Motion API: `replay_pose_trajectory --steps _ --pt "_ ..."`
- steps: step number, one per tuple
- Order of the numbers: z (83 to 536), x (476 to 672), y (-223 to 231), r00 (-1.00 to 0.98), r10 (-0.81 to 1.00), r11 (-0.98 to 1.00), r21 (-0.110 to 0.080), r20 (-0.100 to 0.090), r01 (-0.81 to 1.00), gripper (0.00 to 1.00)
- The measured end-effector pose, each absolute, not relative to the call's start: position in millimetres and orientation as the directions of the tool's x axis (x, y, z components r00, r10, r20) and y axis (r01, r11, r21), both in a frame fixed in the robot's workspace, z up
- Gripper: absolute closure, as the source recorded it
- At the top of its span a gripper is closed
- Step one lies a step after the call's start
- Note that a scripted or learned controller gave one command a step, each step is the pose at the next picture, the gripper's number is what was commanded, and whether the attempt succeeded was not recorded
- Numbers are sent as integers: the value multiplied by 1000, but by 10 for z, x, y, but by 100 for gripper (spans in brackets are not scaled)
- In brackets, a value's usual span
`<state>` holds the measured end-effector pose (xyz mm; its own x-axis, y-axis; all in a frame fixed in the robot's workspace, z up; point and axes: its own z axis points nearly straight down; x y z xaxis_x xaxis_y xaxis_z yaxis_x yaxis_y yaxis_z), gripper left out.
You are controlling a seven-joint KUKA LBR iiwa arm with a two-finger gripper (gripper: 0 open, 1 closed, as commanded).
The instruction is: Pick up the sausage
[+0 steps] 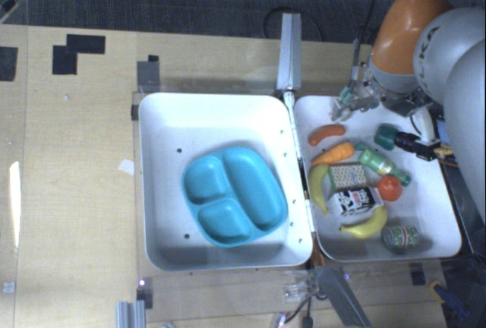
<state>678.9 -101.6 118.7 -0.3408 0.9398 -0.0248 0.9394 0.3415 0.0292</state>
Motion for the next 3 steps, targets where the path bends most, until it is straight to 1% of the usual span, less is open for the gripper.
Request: replay_pose_trajectory --steps 1,2,3 --pt "1161 6763 -966 -346 938 347 17 -13 938 0" --pt "946 6730 -1040 -186 983 186 14 -1 982 0" --pt "881 6713 -873 -186 983 186 9 -1 983 0"
